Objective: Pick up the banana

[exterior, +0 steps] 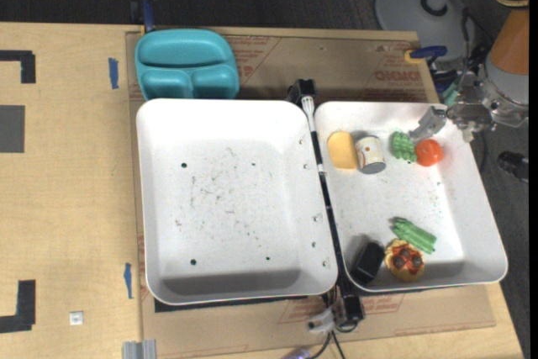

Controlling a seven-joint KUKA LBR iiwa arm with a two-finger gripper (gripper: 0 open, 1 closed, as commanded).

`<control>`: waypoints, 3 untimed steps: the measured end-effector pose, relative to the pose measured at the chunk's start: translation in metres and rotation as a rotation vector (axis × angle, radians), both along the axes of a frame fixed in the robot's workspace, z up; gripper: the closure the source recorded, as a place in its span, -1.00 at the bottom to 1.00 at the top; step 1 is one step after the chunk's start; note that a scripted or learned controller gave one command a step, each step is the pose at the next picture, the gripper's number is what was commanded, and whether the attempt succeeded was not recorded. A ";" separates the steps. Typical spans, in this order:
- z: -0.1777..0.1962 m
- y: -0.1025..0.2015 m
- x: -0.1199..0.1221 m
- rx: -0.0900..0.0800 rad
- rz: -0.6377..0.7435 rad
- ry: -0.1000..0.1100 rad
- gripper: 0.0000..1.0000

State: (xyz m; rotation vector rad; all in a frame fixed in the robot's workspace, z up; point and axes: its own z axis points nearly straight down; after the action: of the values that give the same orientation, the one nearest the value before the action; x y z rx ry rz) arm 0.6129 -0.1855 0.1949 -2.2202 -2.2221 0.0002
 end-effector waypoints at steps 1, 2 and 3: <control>-0.110 0.030 -0.056 0.000 -0.121 0.000 -1.00; -0.110 0.049 -0.126 0.001 0.005 0.000 -1.00; -0.100 0.050 -0.125 0.000 0.006 -0.004 1.00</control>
State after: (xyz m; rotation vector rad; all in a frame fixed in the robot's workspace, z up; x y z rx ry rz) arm 0.4882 -0.1359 0.0953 -2.2157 -2.2303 -0.0047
